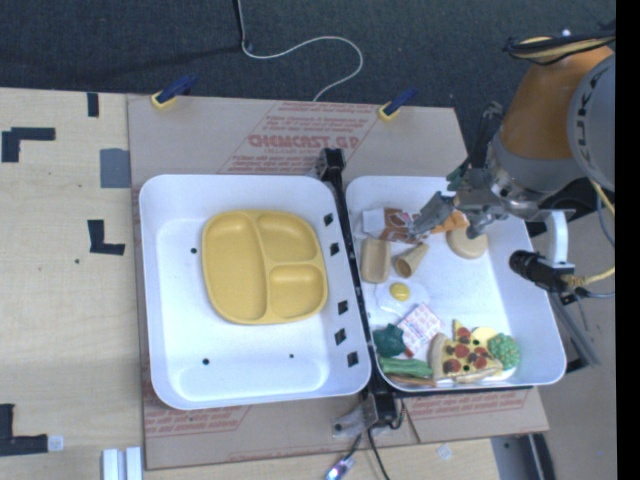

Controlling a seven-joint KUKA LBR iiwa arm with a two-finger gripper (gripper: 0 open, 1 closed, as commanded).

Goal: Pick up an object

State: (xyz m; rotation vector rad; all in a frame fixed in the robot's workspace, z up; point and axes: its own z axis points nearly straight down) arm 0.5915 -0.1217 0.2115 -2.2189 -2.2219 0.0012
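From where I stand, the gripper [440, 211] hangs over the upper part of the right bin [520, 303], in the right centre of the frame, its grey fingers slanting down and to the left; I cannot tell how the jaws are set, and nothing shows between them. The likeliest pick is the cluster just beneath and to the lower left of the tips: a brown-and-white toy piece [396, 222] lies almost touching them, and a small cone [410, 259] lies just below, its long axis running diagonally, wide end to the upper right. A tan cylinder [374, 259] stands beside the cone, close to the bin's left wall. The toy pizza slice [465, 354] and green vegetables [398, 356] sit well apart, at the bin's lower edge. The left bin [175, 268] holds a yellow divided plate [265, 265], far from the arm.
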